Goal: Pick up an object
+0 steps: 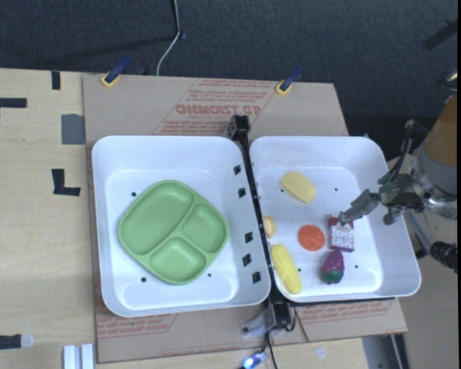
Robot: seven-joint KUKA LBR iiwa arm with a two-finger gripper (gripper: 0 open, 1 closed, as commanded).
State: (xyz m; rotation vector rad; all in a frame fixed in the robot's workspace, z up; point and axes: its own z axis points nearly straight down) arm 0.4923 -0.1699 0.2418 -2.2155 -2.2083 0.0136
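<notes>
— Two white bins sat side by side on the counter. The left bin held only a green divided plate, lying flat, probably waiting to receive something.

— And the right one?

— The right bin carried the pickable things: a corn cob along its left wall, a small yellow piece just above it, a pale yellow lump further up, an orange ball in the middle, a purple eggplant-like toy below, and a small red-and-white carton.

— Was the tool gripping anything?

— The tool hung just over that carton, reaching in from the right; I couldn't tell whether it was open or closed. I'd guess the carton was its target.

— Any writing?

— The cardboard under the bins read something like "CHEMCAST GP" in red; the smaller print was illegible.
</notes>
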